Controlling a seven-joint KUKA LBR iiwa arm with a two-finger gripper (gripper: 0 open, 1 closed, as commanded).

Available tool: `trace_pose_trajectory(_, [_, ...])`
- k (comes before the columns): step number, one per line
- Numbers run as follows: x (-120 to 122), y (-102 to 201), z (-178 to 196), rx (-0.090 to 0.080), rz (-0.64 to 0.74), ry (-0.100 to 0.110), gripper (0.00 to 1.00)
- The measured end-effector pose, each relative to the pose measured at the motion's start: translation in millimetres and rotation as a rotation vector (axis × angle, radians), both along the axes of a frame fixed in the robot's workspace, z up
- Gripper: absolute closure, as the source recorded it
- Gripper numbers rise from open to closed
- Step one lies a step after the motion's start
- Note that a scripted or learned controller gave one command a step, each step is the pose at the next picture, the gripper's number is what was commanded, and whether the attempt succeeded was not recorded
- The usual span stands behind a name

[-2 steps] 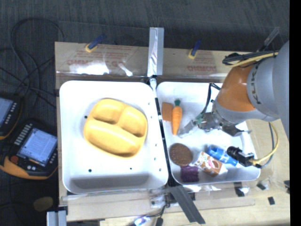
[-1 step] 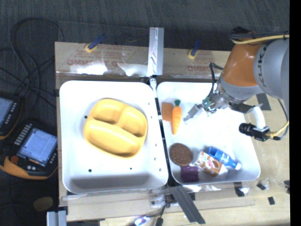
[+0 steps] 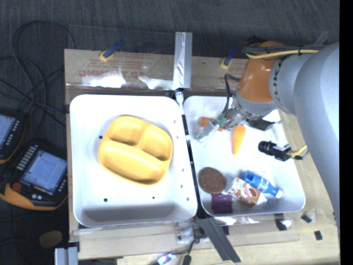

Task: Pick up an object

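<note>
Seemingly, whether the gripper [image 3: 212, 127] is open or closed cannot be told, though it is set low in the right bin [image 3: 292, 200] against a small orange piece [image 3: 207, 122], so nothing is yet lifted.

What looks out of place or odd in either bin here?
Nothing looks spilled or damaged. The yellow bread loaf lies alone in the left bin; the carrot, brown disc, purple piece and small packets lie loosely in the right bin.
</note>
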State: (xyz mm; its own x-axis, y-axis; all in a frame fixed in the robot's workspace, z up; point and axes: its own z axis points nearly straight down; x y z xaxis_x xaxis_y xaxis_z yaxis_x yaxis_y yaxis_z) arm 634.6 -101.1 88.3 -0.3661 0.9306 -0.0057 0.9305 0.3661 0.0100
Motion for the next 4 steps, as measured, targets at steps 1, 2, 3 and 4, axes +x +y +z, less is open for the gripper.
trace_pose_trajectory(1, [1, 0, 8, 0.002, -0.001, 0.000, 1.00])
trace_pose_trajectory(2, [-14, 10, 93, 0.000, 0.110, 0.014, 1.00])
trace_pose_trajectory(3, [6, 54, 92, 0.001, -0.282, 0.016, 1.00])
trace_pose_trajectory(4, [-15, -33, 51, 0.001, -0.460, 0.016, 1.00])
